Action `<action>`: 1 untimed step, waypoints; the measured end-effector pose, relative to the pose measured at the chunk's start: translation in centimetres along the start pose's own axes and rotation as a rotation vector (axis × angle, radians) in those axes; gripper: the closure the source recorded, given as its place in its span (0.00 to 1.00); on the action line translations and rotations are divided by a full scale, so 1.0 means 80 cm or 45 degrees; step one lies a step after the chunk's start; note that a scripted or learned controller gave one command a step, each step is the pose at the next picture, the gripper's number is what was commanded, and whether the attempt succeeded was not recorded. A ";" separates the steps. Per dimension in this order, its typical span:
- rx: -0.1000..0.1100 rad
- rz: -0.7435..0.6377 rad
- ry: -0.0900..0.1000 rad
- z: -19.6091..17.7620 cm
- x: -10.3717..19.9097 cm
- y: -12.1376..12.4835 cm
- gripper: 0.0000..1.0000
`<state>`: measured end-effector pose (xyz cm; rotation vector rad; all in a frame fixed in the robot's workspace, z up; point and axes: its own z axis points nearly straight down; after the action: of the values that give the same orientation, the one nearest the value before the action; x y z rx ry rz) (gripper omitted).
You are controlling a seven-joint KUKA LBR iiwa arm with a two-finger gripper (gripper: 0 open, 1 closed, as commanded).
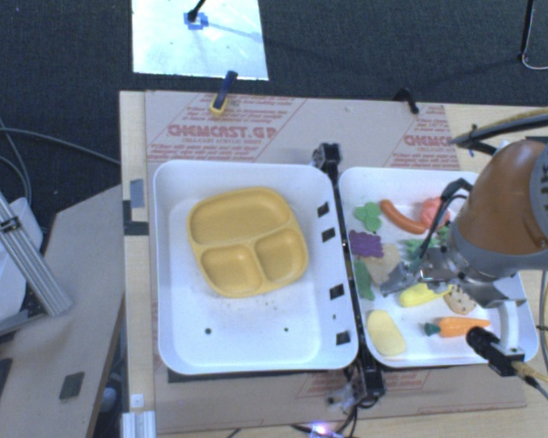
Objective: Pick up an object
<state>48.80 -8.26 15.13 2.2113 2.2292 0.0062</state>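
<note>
The tabletop [256, 121] carries two white bins side by side. Left bin [178, 336] has a yellow divided tray [247, 240] sitting in it. The arm [511, 213] comes in over the right bin [420, 356], gripper [411, 276] down among the toy food, right by a yellow piece [418, 294]. Can't tell how the fingers stand. Around it: carrot [459, 328], yellow lemon-ish thing [386, 332], sausage [401, 216], purple grapes [365, 244], green leaf [369, 215].
</note>
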 end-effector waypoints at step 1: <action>0.003 0.003 -0.002 0.064 -0.001 0.062 0.00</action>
<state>53.78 -8.26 10.01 2.2138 2.2271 0.0021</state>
